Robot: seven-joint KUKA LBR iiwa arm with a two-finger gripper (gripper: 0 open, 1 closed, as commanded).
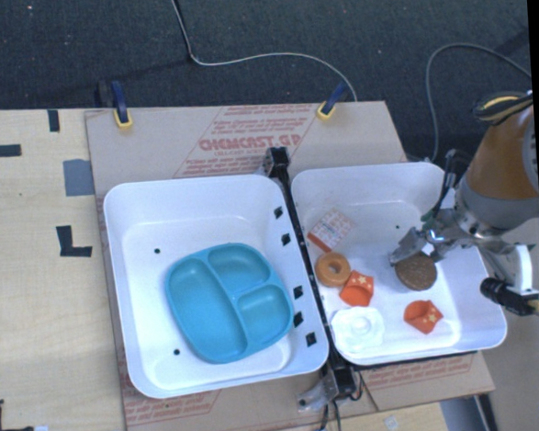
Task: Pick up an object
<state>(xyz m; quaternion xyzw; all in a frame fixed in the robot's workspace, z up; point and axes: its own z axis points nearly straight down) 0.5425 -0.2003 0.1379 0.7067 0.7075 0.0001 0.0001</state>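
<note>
Two white bins sit side by side as the gripper (417, 251) hovers at a brown round cookie (416, 272) in the right bin (378, 182), apparently approaching a grasp; its claw state cannot be told. Next: closing squarely around the cookie.

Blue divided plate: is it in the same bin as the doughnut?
No: the blue divided plate lies in the left bin, while the doughnut sits in the right bin.
</note>
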